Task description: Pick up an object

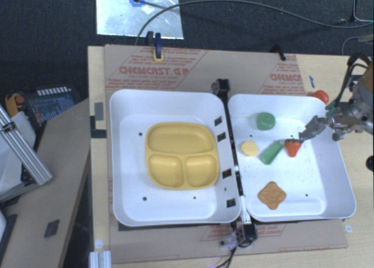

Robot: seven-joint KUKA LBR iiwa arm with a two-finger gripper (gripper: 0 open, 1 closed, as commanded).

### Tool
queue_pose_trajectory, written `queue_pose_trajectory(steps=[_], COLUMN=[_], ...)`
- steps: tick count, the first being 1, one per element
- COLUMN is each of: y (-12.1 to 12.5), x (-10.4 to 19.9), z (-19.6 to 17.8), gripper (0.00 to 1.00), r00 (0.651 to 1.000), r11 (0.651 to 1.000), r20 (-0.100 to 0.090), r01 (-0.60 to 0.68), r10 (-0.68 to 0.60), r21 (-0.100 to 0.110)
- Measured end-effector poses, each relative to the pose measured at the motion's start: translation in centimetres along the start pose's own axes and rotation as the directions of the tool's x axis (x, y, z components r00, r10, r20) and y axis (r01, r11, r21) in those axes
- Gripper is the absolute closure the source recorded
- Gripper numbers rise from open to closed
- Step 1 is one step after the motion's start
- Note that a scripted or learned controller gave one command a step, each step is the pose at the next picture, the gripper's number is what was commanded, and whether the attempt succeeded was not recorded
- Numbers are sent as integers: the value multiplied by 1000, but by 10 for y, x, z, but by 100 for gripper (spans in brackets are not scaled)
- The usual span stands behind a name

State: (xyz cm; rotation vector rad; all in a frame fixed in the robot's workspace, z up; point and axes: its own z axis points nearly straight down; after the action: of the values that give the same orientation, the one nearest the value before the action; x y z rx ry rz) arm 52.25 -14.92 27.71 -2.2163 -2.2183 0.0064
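Orange-red, a small toy [293, 148] was seen just below the gripper [308, 131] in the right bin [336, 173]; finger spread could not be told.

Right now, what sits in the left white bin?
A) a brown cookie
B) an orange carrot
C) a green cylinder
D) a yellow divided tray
D: the yellow divided tray lies alone in the left bin, while the green cylinder, brown cookie and orange piece are all in the right bin.
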Motion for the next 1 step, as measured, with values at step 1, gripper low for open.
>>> queue_pose_trajectory(steps=[1], y=[2], x=[0], z=[-4], gripper=[0], r00=[1000], r11=[1000], r20=[2], r01=[2], r10=[-2], r21=[-8])
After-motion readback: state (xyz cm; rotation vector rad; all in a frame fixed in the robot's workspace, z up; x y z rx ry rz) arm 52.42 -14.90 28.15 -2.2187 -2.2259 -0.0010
